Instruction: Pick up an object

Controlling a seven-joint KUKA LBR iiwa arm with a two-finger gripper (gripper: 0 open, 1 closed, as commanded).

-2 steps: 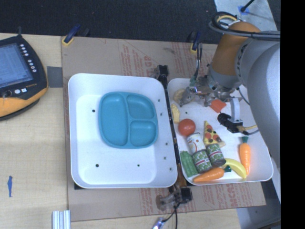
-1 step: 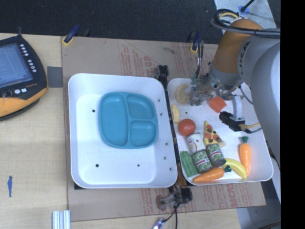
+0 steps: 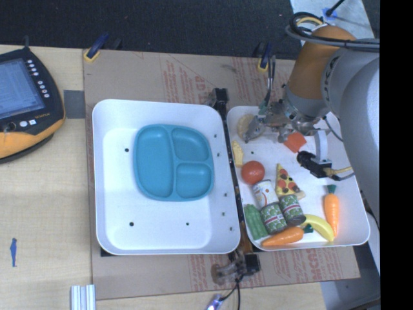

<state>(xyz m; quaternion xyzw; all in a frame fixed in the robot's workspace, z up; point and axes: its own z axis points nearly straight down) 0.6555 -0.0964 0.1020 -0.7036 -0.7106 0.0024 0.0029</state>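
Note:
My gripper (image 3: 269, 131) hangs low over the far end of the right bin (image 3: 352, 192), its two fingers spread open with bare bin floor between them. A pale yellow piece (image 3: 243, 126) lies just left of the left finger, and a small red-orange piece (image 3: 295, 141) sits just right of the right finger. Closer to me in the same bin lie a red tomato (image 3: 253, 171), a pizza slice (image 3: 286, 181), small cans (image 3: 274, 216), a green vegetable (image 3: 254, 222), two carrots (image 3: 282, 237) (image 3: 331, 213) and a banana (image 3: 320, 227).
The left bin (image 3: 110, 173) holds a blue divided plate (image 3: 173, 161). A yellow piece (image 3: 237, 154) lies against the right bin's left wall. An orange-edged tablet (image 3: 26, 102) rests on the bench at far left. The arm fills the upper right.

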